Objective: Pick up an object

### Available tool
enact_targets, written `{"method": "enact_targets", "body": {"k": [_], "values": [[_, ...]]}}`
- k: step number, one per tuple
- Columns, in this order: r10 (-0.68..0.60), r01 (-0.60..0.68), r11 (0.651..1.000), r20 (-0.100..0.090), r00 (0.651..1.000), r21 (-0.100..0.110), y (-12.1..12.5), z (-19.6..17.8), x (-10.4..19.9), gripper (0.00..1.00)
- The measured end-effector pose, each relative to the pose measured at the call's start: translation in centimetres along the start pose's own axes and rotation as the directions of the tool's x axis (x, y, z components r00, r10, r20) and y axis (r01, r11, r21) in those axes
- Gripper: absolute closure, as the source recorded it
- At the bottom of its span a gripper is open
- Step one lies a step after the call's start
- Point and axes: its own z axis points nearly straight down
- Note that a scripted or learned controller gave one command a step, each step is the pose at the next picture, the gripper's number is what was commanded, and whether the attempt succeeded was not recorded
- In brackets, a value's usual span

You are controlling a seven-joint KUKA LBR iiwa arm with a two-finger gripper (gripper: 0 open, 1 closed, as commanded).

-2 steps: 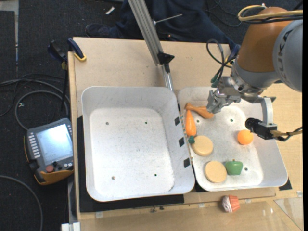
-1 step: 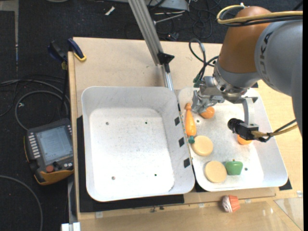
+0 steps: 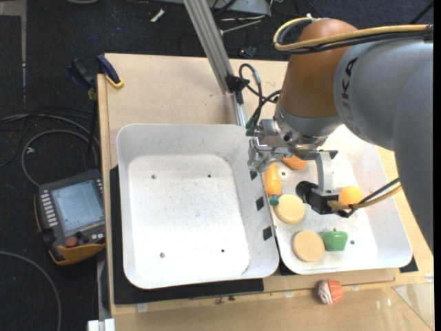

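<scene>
My gripper (image 3: 264,158) hangs over the left edge of the right bin (image 3: 386,254), close to the wall between the two bins. Directly below it lies a long orange carrot-like piece (image 3: 273,179) with a teal tip (image 3: 273,200). Whether the gripper touches it I cannot tell. Close by in the same bin are a pale yellow disc (image 3: 290,209), a tan disc (image 3: 308,245), a green pepper-like piece (image 3: 335,240), an orange ball (image 3: 351,195) and another orange piece (image 3: 295,163), partly hidden under the wrist.
The left bin (image 3: 127,143) lies beside the right one. A small pink-red object (image 3: 329,292) rests on the bench in front of the right bin. A slanted metal post (image 3: 210,40) rises behind the bins. A teach pendant (image 3: 69,212) sits off the bench's left side.
</scene>
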Motion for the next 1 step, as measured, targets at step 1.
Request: {"method": "enact_targets", "body": {"k": [1], "values": [[0.001, -0.001, 1.000, 0.001, 1.000, 0.000, -0.35, 1.16, 5.32, 1.00]]}}
